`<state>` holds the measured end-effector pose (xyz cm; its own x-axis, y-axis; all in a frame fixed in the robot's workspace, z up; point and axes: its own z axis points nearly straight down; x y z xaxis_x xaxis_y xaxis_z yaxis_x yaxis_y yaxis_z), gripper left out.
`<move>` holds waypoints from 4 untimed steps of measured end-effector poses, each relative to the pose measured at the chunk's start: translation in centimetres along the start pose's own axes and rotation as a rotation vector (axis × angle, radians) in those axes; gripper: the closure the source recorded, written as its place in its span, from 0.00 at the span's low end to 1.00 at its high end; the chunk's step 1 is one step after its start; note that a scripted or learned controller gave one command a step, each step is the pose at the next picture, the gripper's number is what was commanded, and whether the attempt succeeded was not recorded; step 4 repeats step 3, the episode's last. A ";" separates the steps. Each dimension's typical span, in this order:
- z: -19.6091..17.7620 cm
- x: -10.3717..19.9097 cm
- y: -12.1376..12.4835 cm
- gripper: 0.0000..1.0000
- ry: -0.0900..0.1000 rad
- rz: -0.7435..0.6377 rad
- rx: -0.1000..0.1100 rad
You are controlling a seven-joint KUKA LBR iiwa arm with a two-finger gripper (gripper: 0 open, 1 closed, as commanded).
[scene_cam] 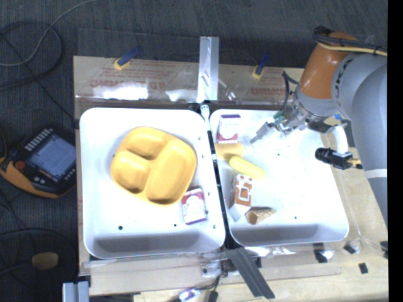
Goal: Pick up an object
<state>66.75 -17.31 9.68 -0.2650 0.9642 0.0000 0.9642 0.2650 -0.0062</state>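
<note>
As far as you can see, nothing is picked yet: the gripper [261,131], upper right of the frame, holds nothing. I cannot tell how open it is. The banana [246,167] and the cone [259,214] lie in the right bin [315,194].

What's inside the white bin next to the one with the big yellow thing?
The right bin holds a small carton, a yellow banana, an orange-and-white packet and a brown cone. Anything underneath them is covered, so it cannot be seen.
</note>
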 end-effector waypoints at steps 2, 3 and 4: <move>-0.5 0.0 0.0 0.00 0.002 0.001 0.004; 0.5 8.3 -5.4 0.00 0.002 -0.076 -0.003; 0.5 8.3 -5.4 0.00 0.002 -0.076 -0.003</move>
